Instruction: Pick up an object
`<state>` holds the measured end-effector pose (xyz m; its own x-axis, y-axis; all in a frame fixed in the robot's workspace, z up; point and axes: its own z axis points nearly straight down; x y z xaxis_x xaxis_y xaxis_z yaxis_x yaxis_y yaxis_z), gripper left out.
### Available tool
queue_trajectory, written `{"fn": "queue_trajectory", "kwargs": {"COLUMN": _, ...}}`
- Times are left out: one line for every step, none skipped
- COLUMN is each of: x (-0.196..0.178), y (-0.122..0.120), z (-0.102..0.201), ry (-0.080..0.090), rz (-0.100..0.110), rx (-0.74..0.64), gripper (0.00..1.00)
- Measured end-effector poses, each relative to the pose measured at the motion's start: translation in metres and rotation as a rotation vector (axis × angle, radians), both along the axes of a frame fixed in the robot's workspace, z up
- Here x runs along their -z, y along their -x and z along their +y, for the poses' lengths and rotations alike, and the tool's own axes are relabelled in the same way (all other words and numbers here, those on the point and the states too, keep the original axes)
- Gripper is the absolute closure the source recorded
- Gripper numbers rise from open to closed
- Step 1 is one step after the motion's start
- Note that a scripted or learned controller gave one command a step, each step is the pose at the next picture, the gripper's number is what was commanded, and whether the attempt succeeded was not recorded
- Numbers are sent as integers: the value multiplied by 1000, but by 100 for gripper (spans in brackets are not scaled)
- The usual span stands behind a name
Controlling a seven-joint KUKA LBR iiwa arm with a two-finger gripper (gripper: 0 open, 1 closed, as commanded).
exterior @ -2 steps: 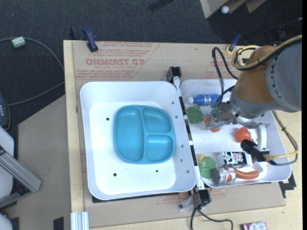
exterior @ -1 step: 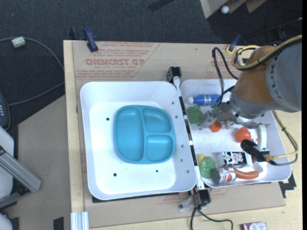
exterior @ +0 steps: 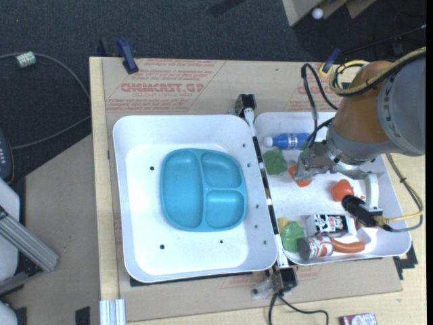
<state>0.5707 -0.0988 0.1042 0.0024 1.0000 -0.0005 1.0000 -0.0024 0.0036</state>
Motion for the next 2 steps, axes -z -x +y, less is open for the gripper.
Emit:
{"fn": "queue_trajectory", "kwargs": {"x": 0, "y": 0, "z": 0, "ry": 0, "rz": 0, "rx": 0, "gripper": 0}}
{"fn": "queue_trajectory", "kwargs": {"x": -10, "y": 0, "z": 0, "ry": 0, "rz": -2, "rx": 0, "gripper": 100}}
